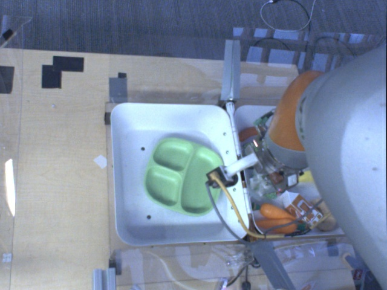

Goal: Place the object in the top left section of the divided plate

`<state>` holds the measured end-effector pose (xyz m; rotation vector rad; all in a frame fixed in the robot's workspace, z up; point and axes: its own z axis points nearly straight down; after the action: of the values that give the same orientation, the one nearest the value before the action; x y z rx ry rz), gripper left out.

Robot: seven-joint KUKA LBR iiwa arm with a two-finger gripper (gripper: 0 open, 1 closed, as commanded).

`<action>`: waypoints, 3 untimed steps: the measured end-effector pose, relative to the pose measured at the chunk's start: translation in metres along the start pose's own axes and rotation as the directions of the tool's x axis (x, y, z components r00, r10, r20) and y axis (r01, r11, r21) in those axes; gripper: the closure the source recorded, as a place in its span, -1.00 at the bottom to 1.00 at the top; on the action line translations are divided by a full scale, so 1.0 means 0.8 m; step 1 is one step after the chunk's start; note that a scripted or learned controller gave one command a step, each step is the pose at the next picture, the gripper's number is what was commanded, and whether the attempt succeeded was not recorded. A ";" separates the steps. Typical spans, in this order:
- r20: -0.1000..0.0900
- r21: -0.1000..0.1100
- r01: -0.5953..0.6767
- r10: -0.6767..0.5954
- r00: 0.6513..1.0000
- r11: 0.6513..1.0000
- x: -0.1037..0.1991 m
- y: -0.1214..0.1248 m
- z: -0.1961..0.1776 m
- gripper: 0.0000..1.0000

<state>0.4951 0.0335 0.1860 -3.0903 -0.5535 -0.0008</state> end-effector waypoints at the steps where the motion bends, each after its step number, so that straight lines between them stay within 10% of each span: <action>1: -0.003 0.000 -0.040 0.040 0.999 0.999 0.088 -0.080 -0.036 1.00; 2: 0.000 0.000 0.105 -0.105 0.995 0.995 0.064 -0.157 -0.006 1.00; 3: 0.000 0.000 0.104 -0.104 0.995 0.995 0.064 -0.157 -0.006 -1.00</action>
<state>0.4991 0.1691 0.1914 -3.0576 -0.7140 -0.0007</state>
